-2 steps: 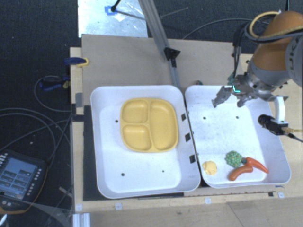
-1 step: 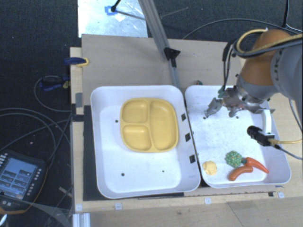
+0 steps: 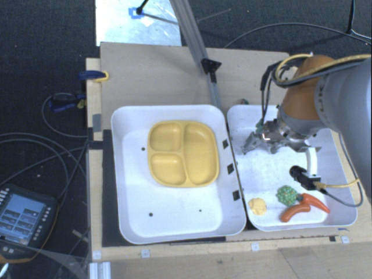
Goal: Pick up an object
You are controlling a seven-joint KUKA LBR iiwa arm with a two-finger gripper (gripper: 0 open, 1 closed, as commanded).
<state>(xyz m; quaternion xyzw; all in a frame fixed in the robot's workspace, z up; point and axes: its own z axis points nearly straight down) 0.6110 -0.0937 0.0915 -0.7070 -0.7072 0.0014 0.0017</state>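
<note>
Camera view shows us the gripper low over the bare upper floor of the right white bin; we cannot tell its state. Well apart, near that bin's front edge, lie a small yellow lump, a green broccoli-like toy and an orange-red chilli-shaped toy, while the left white bin carries a yellow three-compartment plastic plate.

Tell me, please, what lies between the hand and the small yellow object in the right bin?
In the camera view, bare white bin floor lies between the hand and the small yellow object; nothing else sits there.
</note>
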